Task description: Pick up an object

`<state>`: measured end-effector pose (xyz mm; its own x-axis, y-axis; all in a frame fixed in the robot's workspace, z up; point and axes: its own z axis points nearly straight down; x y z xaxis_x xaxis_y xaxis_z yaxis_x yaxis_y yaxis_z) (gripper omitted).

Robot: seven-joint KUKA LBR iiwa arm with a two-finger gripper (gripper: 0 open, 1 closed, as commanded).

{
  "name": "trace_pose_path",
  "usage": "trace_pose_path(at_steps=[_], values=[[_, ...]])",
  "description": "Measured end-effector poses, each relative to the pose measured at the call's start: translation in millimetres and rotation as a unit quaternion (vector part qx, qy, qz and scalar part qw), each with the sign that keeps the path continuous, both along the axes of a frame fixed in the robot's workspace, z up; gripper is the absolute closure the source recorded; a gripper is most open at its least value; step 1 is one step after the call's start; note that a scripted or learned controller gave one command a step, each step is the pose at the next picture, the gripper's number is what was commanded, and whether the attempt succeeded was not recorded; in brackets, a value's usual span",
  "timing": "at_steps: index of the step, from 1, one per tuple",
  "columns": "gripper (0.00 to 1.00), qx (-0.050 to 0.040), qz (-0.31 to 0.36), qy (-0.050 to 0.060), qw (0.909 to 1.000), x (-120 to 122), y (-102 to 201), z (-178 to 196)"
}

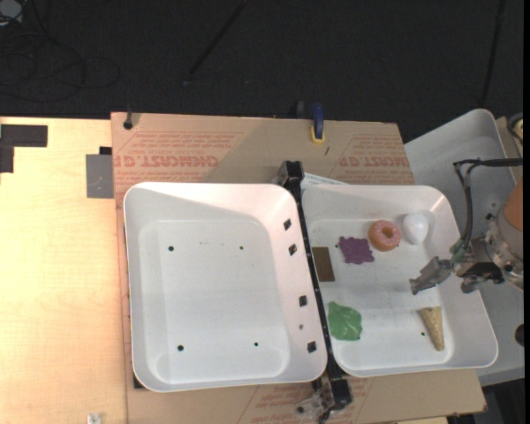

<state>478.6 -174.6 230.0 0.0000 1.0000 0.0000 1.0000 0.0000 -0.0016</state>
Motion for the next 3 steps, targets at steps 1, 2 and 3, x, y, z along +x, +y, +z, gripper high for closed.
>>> trace_pose_path(at_steps=[1, 2, 3], values=[[1.00, 0.0004, 0.000, 0.001, 1.0000, 0.0, -0.7, 9.7], [1.00, -0.0013, 0.002, -0.009, 1.0000, -1.0, 36.5, 173.3], [1.00, -0.0014, 0.003, -0.009, 1.0000, 30.2, 75.5, 316.7]])
